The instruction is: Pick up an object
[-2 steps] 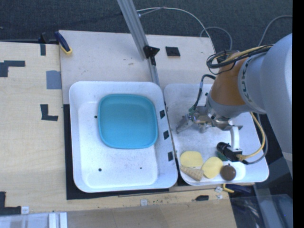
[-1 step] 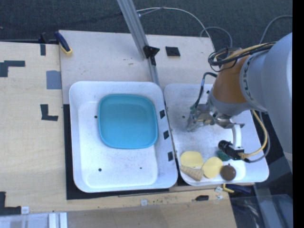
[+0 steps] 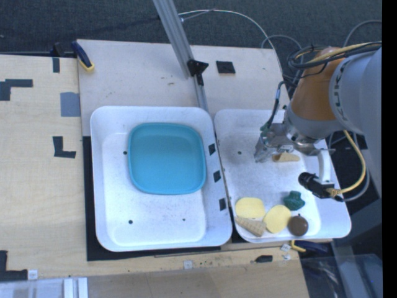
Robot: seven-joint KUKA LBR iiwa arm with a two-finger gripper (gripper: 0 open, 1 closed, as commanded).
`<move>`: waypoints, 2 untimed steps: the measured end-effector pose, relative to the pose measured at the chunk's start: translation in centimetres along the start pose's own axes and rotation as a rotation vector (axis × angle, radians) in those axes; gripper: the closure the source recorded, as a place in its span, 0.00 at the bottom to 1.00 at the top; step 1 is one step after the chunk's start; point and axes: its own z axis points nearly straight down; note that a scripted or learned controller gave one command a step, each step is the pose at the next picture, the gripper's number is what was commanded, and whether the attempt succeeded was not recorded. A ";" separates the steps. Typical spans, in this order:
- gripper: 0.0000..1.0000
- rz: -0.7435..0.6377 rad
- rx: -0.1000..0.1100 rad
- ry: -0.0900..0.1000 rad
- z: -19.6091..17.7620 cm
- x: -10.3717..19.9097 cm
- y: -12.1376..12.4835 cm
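Camera view: the gripper (image 3: 268, 149) hangs low over the right bin (image 3: 248, 179)—whether it is open I cannot tell—with a small tan piece (image 3: 287, 158) just right of it, long axis left-right.

Pincer (image 3: 268, 152) over right bin (image 3: 242, 172) — toys (image 3: 277, 218) below.

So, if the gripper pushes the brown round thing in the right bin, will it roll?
Probably yes: the brown ball looks round and smooth. It may not go far, since it sits in the right bin's corner beside a yellow disc. It seems small, likely light.
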 end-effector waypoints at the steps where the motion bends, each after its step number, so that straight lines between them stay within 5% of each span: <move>1: 1.00 0.000 0.001 0.000 -4.6 -0.8 -0.1; 2: 1.00 0.000 0.002 0.000 -7.9 -0.8 0.0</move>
